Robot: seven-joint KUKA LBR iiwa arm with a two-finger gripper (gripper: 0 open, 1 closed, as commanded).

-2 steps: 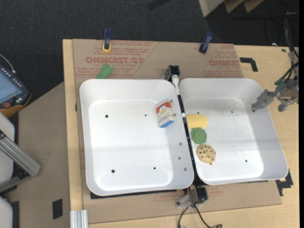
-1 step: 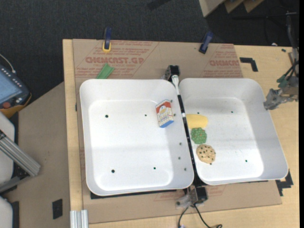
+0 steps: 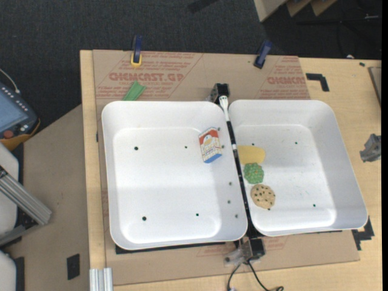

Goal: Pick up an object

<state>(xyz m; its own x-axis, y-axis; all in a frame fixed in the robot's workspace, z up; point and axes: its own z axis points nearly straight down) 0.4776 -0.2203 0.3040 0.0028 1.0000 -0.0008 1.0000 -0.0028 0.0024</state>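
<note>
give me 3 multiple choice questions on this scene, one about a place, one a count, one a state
1. Where does the carton lie?
A. left bin
B. right bin
C. on the cardboard

2. How many items lie in the right bin?
A. one
B. three
C. five

3. How does the cookie sit?
A. flat on the bin floor
B. propped upright on the rim
C. stacked on the carton

Answers: 1 A, the carton rests in the left bin near its right wall. 2 B, a yellow piece, a green piece and the cookie line its left side. 3 A, its chip-dotted face lies up on the floor.
</note>
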